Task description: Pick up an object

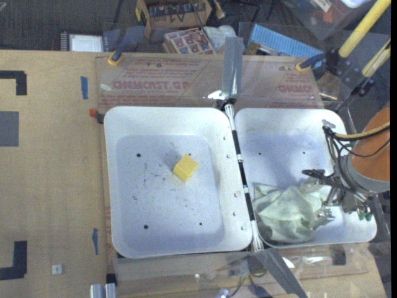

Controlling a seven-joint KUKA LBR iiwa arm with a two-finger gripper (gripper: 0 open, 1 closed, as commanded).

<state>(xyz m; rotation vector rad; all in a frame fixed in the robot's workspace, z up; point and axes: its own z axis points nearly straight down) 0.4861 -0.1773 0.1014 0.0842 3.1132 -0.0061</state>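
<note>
The light wooden table carries two shallow white plastic bins with rounded corners, set side by side and touching along their inner rims. The left bin has a smooth, faintly scuffed floor with a few small dark holes; the right bin is of the same make. In the near part of the right bin, towards its near right corner, lies a crumpled pale greenish-white cloth, the largest loose item: soft, limp and light by its look, likely to drape and bunch when lifted, so a pinch on a raised fold near its middle should serve best. The grey arm with orange band reaches in over the right rim, and its claw sits at the cloth's right edge; how far the claw is parted cannot be told, nor whether it has hold of anything. Near the centre of the left bin rests a small yellow block, seemingly rigid, light and flat-faced; opposite faces would offer a firm grip.
</note>
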